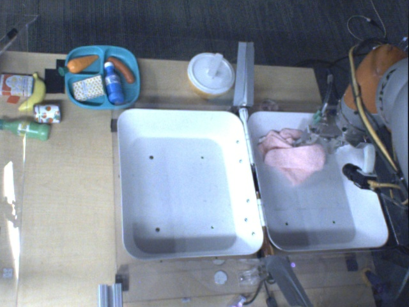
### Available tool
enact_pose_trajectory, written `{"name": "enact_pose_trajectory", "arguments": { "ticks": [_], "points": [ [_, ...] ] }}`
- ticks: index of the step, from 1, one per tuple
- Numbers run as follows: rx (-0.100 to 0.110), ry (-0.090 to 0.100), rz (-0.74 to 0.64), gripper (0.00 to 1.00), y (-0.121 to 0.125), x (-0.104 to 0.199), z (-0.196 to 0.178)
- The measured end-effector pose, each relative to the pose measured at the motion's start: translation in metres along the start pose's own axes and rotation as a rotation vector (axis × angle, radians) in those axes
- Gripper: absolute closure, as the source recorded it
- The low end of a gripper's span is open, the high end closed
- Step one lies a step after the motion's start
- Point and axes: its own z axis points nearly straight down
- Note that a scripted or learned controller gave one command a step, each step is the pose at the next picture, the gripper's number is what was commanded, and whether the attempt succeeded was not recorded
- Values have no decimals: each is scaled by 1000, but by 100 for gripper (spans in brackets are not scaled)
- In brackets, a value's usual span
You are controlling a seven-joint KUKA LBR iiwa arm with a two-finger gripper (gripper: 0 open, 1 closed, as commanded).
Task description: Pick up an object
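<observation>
A crumpled pink cloth (293,155) lies in the upper half of the right white bin (332,226). My gripper (323,132) hangs low at the cloth's upper right edge, close to the bin's far wall. It overlaps the cloth's corner, and whether it touches the cloth is unclear. The grey arm with its orange band (374,69) comes in from the right, trailing yellow and black cables.
The left white bin (185,184) stands next to the right one, with a metal divider (243,75) behind the joint. A white lidded cup (211,73) sits behind the bins. At far left are a blue tray of toy food (102,77), a banana (35,91) and a small can (46,112).
</observation>
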Motion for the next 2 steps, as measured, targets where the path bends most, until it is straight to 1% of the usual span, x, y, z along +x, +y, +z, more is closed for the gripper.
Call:
{"name": "enact_pose_trajectory", "arguments": {
  "ticks": [1, 2],
  "points": [
    [2, -1, -111, 0, 15, -19, 1],
    [-4, -2, -224, 0, 5, -25, 0]
  ]
}}
